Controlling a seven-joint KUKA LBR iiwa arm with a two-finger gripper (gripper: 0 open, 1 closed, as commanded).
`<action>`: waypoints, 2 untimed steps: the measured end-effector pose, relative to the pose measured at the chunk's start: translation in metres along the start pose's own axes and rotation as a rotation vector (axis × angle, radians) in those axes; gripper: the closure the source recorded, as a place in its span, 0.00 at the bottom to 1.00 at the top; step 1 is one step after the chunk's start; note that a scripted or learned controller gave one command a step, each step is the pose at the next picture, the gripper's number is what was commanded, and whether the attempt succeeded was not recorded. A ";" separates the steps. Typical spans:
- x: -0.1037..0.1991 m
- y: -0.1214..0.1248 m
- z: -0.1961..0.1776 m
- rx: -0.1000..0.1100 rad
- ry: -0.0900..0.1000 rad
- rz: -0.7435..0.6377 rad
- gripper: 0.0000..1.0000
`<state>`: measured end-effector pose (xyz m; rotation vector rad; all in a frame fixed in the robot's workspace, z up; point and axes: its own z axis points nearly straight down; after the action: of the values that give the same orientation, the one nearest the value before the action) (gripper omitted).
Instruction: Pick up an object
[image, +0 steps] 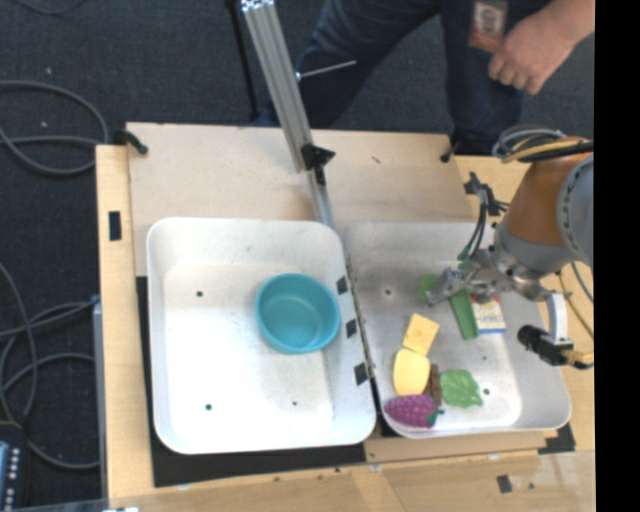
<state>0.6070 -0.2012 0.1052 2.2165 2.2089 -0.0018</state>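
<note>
The hand (470, 290) sits low in the right bin (385, 260), apparently positioned to grab the green stick-shaped piece (463, 315) beside a small white-and-blue box (489, 317); I cannot tell its grip. A teal bowl (297, 312) occupies the left bin (190, 250).

The grey arm (560, 215) reaches in from the right, its orange band bright above the wrist. It angles down and leftward to the gripper (465, 285), which hangs low at its tip, the wrist up and to the right of it.
</note>
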 end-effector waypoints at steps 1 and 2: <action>-0.001 0.001 -0.013 -0.005 0.000 0.001 1.00; 0.005 0.005 -0.075 0.000 0.008 -0.007 1.00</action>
<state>0.6118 -0.1959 0.1801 2.2132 2.2209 0.0070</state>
